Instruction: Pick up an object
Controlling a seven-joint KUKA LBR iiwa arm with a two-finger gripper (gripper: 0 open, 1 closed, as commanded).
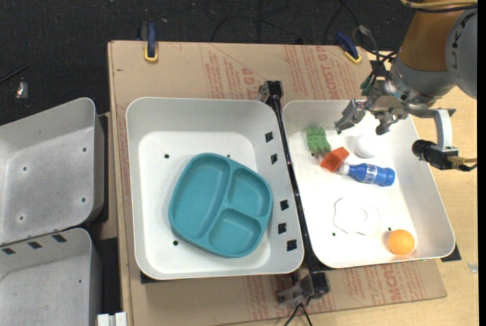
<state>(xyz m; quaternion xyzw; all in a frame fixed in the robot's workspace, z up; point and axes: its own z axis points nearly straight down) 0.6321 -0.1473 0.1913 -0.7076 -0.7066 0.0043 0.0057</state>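
Objects [364,172] in right white bin [433,188] on cardboard-topped bench [213,70], dark floor around.

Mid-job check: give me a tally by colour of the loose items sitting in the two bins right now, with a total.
Teal: 1, the divided plate in the left bin.
Green: 1, the green block in the right bin.
Blue and white with an orange cap: 1, the bottle.
Orange: 1, the ball.
White: 1, the flat white piece.
Total: 5
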